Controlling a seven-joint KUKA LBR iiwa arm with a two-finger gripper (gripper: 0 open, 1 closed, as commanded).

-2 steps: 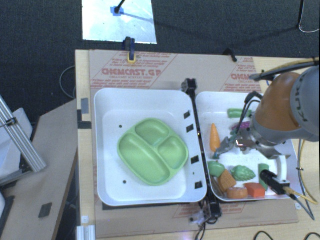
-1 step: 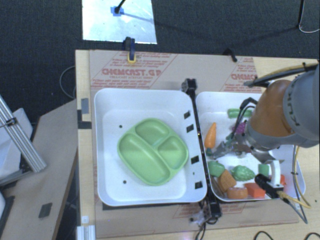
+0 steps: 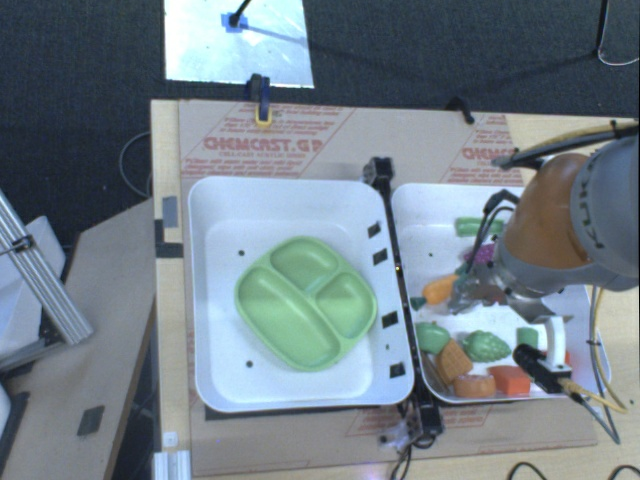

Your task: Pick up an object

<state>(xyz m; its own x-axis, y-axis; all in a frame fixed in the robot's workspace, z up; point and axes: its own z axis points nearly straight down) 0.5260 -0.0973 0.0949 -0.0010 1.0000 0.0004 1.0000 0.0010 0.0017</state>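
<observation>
Overhead, two white bins are seen side by side on a bench. The left bin (image 3: 215, 268) carries a green divided plate (image 3: 306, 302), lying flat near its middle. The right bin (image 3: 425, 213) carries a scatter of small toy foods. A green piece (image 3: 468, 226) lies at the far side, and a purple piece (image 3: 484, 254) is seen just beside the arm's edge. An orange piece (image 3: 438, 290) lies near the bin's left wall. Along the near side a round green piece (image 3: 432, 338), an orange block (image 3: 455, 359), a leafy green piece (image 3: 487, 346) and a red block (image 3: 510, 379) are grouped close together.

The arm (image 3: 560, 223) is reached in from the right over the right bin. The gripper (image 3: 470, 298) is lowered among the foods, just right of the orange piece and above the leafy green piece. Whether its claw is wide, narrow or closed on anything cannot be told.
</observation>
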